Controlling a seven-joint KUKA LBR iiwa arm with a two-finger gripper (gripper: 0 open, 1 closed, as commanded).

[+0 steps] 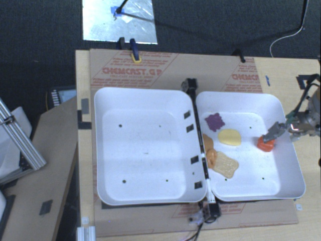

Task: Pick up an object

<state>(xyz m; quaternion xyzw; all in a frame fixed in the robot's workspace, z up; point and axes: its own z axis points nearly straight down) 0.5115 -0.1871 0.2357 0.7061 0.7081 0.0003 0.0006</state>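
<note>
Looking down at the counter (281, 64), you see two shallow white bins of smooth, glossy plastic with rounded corners, side by side on a sheet of brown cardboard printed with red letters. The left bin (145, 144) shows only small dark dots on its floor. The right bin (271, 185) holds all the objects. A small purple piece (215, 121) with a bumpy, lobed outline lies near the upper left of this bin. Just below and right of it sits a smooth, rounded yellow piece (230, 137). Lower down, a flat tan piece (224, 164) with a grainy surface, like a slice of toast, lies tilted, and it touches an orange rounded piece (209, 152) that rests against the divider between the bins. A small red-orange object (266, 144) stands alone near the right wall, well apart from the others. The tool (274, 132) reaches in from the right and its grey metal tip is just above and touching this red-orange object, but you cannot tell from this view whether the object is gripped. Black clips (192, 128) sit along the seam between the bins. Behind the counter, a shiny square metal sheet (119, 13) lies on the dark floor.
</note>
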